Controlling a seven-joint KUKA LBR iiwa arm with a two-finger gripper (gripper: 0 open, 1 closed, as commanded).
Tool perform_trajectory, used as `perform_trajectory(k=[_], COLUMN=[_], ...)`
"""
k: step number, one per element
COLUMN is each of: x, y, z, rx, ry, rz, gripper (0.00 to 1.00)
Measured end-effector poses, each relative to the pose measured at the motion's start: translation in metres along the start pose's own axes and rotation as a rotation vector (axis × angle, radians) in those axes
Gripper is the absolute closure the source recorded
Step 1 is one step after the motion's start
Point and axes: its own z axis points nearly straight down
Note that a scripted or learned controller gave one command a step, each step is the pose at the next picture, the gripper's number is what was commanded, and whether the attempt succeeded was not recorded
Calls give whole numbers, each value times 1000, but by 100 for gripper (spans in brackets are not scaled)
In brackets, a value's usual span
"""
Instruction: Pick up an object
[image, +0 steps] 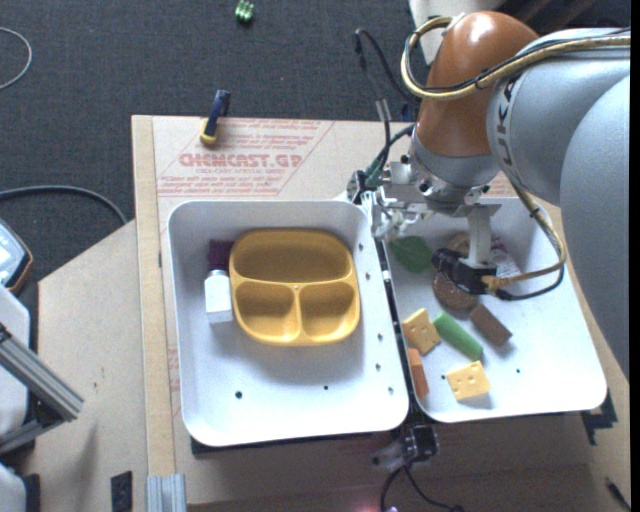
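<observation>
My gripper (394, 220) hangs over the right bin (560, 375), by a green piece (410, 252); spread or pinching, I cannot tell; nothing looks lifted yet.

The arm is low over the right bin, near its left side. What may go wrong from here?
1. The gripper is very near the right bin's left wall; it may strike the rim instead of reaching an object.
2. The cheese wedge, green piece and brown block lie close together; a grasp there may push the neighbours aside or catch two.
</observation>
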Motion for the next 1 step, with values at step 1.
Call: perform_trajectory(k=[1], x=[11], y=[5], z=[-18], rx=[-8], ry=[1], rz=[-4], gripper=[100])
